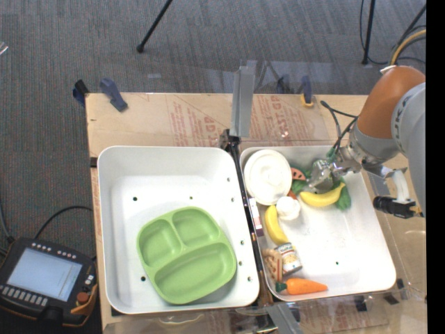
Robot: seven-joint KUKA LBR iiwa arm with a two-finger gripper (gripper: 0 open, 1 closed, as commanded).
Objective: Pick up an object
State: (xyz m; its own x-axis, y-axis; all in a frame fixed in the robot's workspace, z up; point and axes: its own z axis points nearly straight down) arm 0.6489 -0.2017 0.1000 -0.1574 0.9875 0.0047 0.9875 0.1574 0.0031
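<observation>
Camera view looks down on a bench with two white bins; the right bin (pixel 361 256) is the landmark, and the hand (pixel 324 175) hangs low inside it near its far edge, just above a curved banana (pixel 321 198), with a white plate (pixel 268 175) beside it. Whether the hand grips anything cannot be told. The step looks like reaching for the banana; next it likely needs a firm clamp, then a lift.
</observation>
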